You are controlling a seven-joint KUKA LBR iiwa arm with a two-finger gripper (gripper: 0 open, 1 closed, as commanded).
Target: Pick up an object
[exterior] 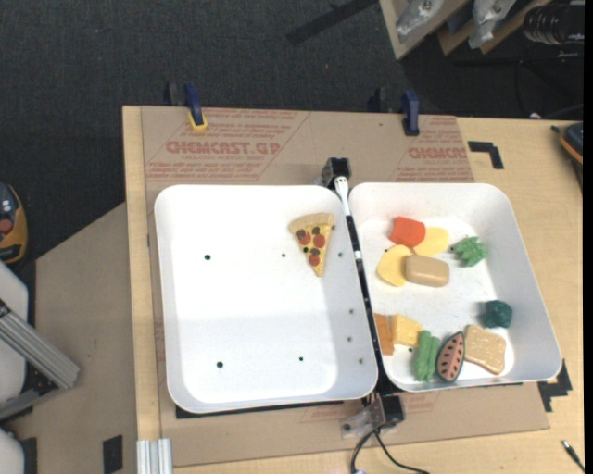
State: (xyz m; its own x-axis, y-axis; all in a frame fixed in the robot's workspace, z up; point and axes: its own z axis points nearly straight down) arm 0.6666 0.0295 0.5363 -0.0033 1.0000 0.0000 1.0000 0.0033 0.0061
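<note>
Nearest the camera in the right bin (533, 305) lies a row of toy food along the near rim: an orange cracker-like piece (394, 331) at the left by the divider, a green pod (426, 356) beside it, a dark oval slice with a red face (450, 356) touching the pod, and a slice of toast (485, 349) at the right. A little farther in, a dark teal lump (498, 314) sits alone near the right wall. Farther still, in the middle of that bin, a tan bun-shaped piece (426, 271) rests against a yellow piece (397, 266); beyond them are a red-orange block (407, 230), a second yellow piece (432, 243) and a leafy green sprig (469, 250). The left bin (185, 305) holds one thing, a pizza slice (314, 241), lying at its far right side close to the divider. At the far right edge of the scene some pale metal hardware (435, 20) hangs above the bench, possibly part of the arm, though it is cropped too much to be sure. As for the claw, I cannot tell its state or what it touches. Judging by this, the pick has not begun: every object lies settled in a bin, nothing is lifted, and the whole approach, closing and raising remain to be done.
</note>
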